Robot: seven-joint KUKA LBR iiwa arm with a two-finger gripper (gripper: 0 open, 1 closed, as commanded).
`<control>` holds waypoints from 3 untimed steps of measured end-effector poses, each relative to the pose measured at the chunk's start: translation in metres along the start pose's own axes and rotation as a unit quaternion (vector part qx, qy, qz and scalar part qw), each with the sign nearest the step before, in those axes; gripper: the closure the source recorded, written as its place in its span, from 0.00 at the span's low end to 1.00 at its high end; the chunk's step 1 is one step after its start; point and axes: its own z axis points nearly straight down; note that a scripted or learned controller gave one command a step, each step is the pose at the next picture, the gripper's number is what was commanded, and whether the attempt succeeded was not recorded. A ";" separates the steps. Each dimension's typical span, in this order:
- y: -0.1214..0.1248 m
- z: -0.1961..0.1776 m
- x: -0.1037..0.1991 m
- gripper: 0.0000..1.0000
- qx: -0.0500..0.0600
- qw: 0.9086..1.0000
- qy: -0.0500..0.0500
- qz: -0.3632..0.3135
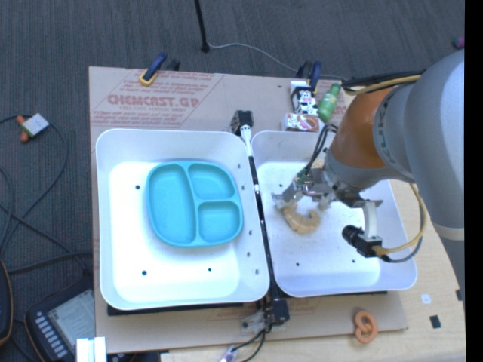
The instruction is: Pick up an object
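Observation:
A tan, curved object (302, 220) that looks like a pastry lies on the floor of the right bin (332, 277), near its middle. My gripper (300, 196) hangs just above and behind it, with the fingers (283, 197) spread apart over the object's far edge. Nothing sits between the fingers. The grey arm with its orange band (362, 130) comes in from the upper right and covers part of the bin's far side.
The left bin (124, 277) holds a light-blue divided plate (193, 203). A black clamp (243, 121) sits at the bins' shared far edge. A small orange ring (365, 325) lies on the board in front of the right bin. Cables (377, 251) loop beside the wrist.

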 end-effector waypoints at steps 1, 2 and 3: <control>0.001 -0.010 -0.001 1.00 -0.001 1.000 -0.002 0.000; 0.081 -0.019 -0.021 1.00 0.002 1.000 -0.001 -0.001; 0.091 -0.037 -0.041 1.00 0.002 1.000 -0.001 -0.001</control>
